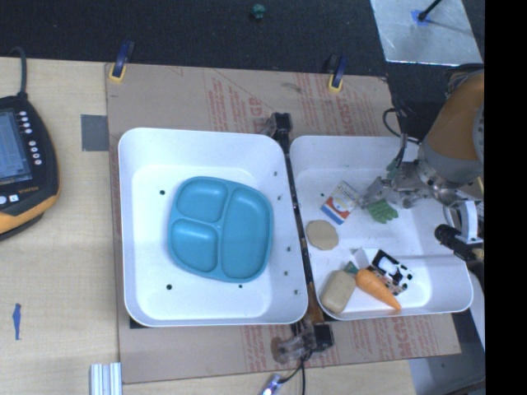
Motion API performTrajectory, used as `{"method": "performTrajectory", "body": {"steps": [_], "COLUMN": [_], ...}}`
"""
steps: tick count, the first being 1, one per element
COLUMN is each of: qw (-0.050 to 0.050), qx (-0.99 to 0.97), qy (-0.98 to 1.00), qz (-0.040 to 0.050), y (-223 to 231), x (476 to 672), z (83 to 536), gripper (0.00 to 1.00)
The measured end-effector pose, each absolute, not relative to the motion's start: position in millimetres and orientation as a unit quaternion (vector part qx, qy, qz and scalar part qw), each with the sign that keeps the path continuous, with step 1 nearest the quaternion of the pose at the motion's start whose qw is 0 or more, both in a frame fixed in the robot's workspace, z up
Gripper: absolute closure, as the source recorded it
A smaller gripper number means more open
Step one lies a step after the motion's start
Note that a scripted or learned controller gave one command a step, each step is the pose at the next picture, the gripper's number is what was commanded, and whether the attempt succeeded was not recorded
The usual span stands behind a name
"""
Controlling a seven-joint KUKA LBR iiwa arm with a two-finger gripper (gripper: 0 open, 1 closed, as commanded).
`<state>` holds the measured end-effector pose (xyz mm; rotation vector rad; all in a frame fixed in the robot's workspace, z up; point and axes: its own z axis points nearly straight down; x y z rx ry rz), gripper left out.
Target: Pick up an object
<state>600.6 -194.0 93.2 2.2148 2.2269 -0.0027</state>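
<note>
The right bin (pixel 428 299) holds several small objects. A green toy (pixel 383 212) lies near its middle, and my gripper (pixel 387 189) hovers just above its far side, reaching in from the right. A red, white and blue packet (pixel 336 208) lies to the left of the green toy. A tan round disc (pixel 322 235) sits nearer the front. At the front are a beige bread-like piece (pixel 337 292), an orange carrot (pixel 377 288) and a black-and-white item (pixel 392 268). I see nothing lifted.
The left bin (pixel 140 163) holds a blue divided plate (pixel 221 229). A teach pendant (pixel 20 159) lies on the bench at far left. The arm's grey body with orange band (pixel 457 126) hangs over the right bin's right rim.
</note>
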Motion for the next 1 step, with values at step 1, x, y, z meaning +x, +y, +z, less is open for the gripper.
{"method": "performTrajectory", "body": {"steps": [1], "qw": [-0.001], "qx": [0.705], "qy": [0.709], "qz": [-0.0007], "y": [-105.3], "x": [637.4], "z": [92.0], "gripper": [0.00]}}
